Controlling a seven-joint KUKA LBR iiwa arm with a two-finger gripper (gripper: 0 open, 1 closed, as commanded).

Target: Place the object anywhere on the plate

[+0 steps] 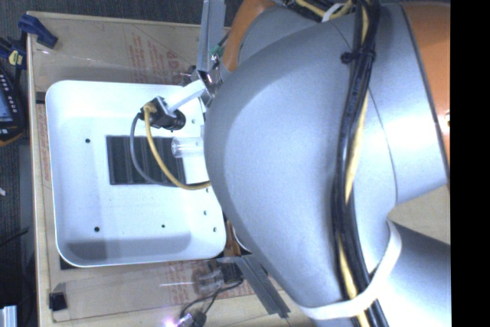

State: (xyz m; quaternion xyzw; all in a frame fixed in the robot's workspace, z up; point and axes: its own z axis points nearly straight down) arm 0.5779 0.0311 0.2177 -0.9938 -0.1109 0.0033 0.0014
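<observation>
Here, arm (306,157) over bin (76,165)

We've got just the one camera here, fixed up above the table (115,50) and looking down at a slant. The arm (321,149) comes in from the right and sits so close under the lens that its grey body blocks most of the frame. That leaves us the left white bin (76,188) in plain sight.
</observation>
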